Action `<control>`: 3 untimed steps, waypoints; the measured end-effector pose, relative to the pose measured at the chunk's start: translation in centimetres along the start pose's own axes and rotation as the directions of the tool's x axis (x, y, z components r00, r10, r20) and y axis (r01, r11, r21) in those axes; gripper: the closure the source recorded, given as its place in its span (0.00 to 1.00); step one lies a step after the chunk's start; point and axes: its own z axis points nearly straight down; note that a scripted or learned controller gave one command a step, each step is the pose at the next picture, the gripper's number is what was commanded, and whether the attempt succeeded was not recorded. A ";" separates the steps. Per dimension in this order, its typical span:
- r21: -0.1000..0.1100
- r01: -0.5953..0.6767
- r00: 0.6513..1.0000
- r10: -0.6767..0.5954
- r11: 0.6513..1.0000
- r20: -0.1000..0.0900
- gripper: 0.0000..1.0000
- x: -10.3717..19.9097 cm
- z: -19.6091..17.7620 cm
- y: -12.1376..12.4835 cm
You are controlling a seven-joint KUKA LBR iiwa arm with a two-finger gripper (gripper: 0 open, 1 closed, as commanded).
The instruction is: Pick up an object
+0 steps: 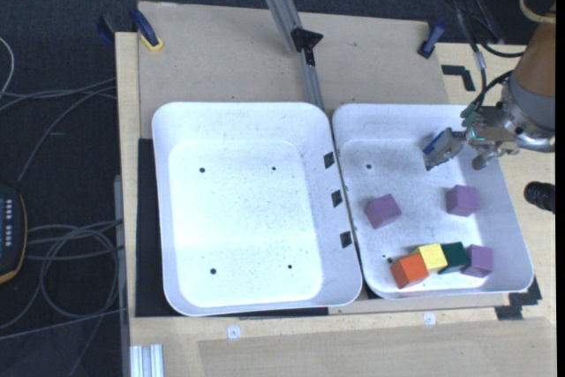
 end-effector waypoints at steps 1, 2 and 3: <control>-0.001 0.000 1.000 0.000 1.000 0.000 0.00 0.0 0.0 0.0; 0.007 -0.002 1.000 0.002 1.000 -0.001 0.00 -0.4 6.2 -0.2; 0.005 -0.001 1.000 0.001 1.000 -0.001 0.00 -0.2 10.5 -0.2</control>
